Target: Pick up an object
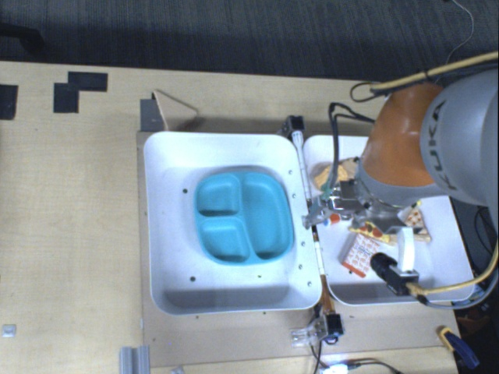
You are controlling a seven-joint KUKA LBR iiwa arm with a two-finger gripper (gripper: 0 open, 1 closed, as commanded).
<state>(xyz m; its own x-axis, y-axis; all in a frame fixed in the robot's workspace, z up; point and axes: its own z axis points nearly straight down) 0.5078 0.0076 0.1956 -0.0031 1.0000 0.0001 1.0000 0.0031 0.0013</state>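
Arm over right bin, grasp state unclear

Wrist hangs low over my right shallow white plastic bin (460,232), orange band hiding most of it. My end effector (343,203) sits near that bin's left wall; can't tell how it's set. Closest candidate: small red-and-white flat packet (358,254), lying just below and slightly right of the end effector, long axis tilted. Left white bin (168,232) holds a blue three-compartment plastic tray (243,216), well apart. Judging: short drop toward packet.
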